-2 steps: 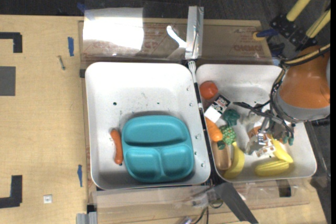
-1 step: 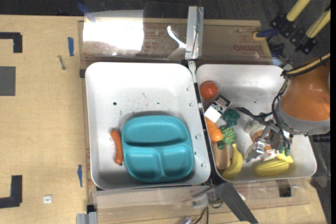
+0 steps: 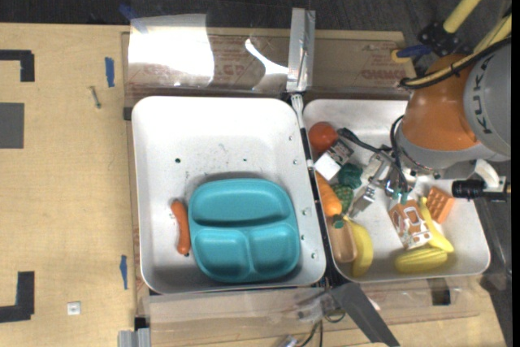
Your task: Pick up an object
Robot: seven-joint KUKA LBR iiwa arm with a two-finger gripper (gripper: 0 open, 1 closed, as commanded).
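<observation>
Two bins (image 3: 146, 126); right apparently crowded

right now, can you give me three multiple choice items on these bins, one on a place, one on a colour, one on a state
1. Where does the teal tray lie?
A. left bin
B. right bin
C. on the bench outside the bins

2. What colour is the sausage-shaped item beside the tray?
A. green
B. orange
C. white

3. How does the banana in the right bin lie?
A. apart from everything
B. hanging over the rim
C. crowded among other items

Answers: 1 A, the tray rests in the left bin. 2 B, it is orange against the white floor. 3 C, other toys press close around it.
</observation>
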